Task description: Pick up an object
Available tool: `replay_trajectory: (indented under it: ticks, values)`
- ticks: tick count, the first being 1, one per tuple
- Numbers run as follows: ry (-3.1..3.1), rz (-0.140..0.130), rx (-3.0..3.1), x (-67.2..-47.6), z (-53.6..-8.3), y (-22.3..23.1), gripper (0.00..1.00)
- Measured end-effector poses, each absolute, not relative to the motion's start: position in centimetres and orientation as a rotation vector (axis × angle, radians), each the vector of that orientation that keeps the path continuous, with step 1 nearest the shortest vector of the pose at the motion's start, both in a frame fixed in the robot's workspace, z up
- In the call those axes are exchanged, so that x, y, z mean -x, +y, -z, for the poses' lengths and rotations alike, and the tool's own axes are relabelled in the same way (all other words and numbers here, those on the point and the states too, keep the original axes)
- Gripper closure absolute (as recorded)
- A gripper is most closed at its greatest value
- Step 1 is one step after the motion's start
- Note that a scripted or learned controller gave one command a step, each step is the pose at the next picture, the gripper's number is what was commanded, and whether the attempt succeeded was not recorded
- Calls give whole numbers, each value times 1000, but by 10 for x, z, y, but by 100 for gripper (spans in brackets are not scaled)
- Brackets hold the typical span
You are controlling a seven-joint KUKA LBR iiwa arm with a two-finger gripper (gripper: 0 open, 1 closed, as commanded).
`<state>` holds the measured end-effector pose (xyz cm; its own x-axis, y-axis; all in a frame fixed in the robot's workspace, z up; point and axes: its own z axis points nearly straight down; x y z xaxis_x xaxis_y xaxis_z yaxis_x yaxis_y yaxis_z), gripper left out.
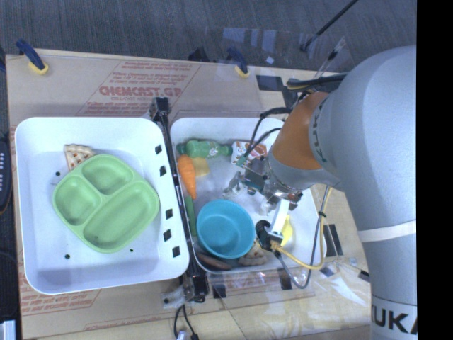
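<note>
My gripper [245, 180] is low inside the right bin [212, 127], just above the blue bowl [225, 229] and to the right of the orange carrot [187, 176]. A green bottle [205, 148] lies along the bin's far wall, to the upper left of the gripper. A yellow object [283, 228] sits to the right of the bowl, under the wrist. A brown item [218, 263] pokes out from beneath the bowl's near edge. The arm's wrist hides the right part of this bin.
The left bin [32, 261] holds a green divided plate [106, 202] and a waffle-like piece [76, 154] at its upper left. A black clip rail [167, 163] separates the bins. Cables [304, 264] trail near the right bin's front corner.
</note>
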<state>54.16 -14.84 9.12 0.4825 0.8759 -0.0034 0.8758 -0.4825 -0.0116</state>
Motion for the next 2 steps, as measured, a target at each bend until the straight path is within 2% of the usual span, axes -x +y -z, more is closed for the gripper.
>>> replay_trajectory:
  ticks: [1, 2]
  values:
    - [-1358, -26, 2820, -627, -90, -129, 0]
    - [-1377, -32, 2806, -627, -100, -127, 100]
